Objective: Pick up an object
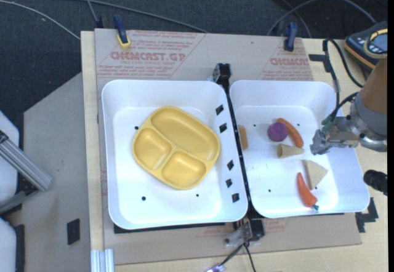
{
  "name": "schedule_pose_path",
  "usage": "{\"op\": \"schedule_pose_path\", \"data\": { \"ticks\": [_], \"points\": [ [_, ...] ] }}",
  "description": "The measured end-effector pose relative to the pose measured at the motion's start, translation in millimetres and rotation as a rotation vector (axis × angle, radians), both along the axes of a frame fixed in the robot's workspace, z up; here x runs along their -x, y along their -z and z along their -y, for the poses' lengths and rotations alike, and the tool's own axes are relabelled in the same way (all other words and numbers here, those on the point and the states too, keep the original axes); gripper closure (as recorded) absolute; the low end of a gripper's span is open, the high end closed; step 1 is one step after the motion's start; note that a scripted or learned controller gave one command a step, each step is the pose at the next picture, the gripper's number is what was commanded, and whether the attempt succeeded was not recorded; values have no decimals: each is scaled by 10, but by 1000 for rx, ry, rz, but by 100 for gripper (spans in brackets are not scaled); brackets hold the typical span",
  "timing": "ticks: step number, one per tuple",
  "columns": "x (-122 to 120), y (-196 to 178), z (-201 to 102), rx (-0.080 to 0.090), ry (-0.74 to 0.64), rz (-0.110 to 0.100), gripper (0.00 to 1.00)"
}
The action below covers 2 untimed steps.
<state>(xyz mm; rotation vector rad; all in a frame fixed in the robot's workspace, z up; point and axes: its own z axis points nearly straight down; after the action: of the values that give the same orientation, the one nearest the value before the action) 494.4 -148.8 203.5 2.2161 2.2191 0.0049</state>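
Note:
Several small food toys lie in the right bin (pixel 345 194). A purple ball (pixel 276 132) touches an orange sausage (pixel 292 133). Below them lies a tan cone (pixel 289 151), and further down a pale wedge (pixel 316 172) and an orange carrot (pixel 305 189). A small brown piece (pixel 243 137) rests by the bin's left wall. My gripper (pixel 322 142) hangs over the right half of this bin, just right of the cone and above the wedge, with nothing visibly held.
The left bin (pixel 117 141) holds a yellow divided plate (pixel 176 147). A black divider with clips (pixel 229 141) runs between the bins. Clamps (pixel 121 34) and cables sit at the bench's far edge.

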Motion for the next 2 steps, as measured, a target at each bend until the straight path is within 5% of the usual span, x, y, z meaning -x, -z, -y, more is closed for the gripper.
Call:
{"op": "schedule_pose_path", "data": {
  "ticks": [2],
  "points": [
    [-125, -845, -2, -1, 0, -2, 100]
  ]
}}
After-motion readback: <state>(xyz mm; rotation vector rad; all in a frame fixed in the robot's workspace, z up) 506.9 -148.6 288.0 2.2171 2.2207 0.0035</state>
